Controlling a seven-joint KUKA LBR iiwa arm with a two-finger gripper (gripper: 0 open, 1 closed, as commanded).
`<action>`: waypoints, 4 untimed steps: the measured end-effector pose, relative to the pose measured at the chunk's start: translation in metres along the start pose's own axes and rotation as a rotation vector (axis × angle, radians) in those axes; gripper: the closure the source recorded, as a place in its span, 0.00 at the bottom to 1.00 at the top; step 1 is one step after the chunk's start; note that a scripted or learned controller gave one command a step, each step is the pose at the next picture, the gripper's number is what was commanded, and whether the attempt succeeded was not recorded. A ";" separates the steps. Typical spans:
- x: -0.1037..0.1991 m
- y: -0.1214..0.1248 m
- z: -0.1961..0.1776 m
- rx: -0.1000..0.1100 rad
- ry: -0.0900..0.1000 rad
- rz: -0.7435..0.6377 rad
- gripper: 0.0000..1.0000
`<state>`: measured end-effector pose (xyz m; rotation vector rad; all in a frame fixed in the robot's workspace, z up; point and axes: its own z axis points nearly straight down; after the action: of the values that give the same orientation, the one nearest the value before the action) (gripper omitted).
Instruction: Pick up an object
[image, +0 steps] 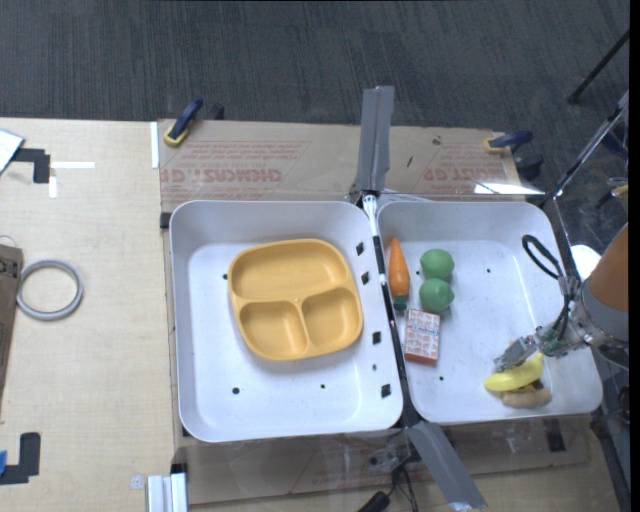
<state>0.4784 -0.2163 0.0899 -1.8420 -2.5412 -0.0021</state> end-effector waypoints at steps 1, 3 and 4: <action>0.000 0.002 -0.008 -0.001 -0.001 0.002 1.00; -0.045 0.122 -0.001 -0.001 -0.005 -0.422 1.00; -0.058 0.162 -0.001 -0.002 -0.006 -0.675 1.00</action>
<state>0.6506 -0.2208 0.0908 -0.8986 -3.0142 0.0000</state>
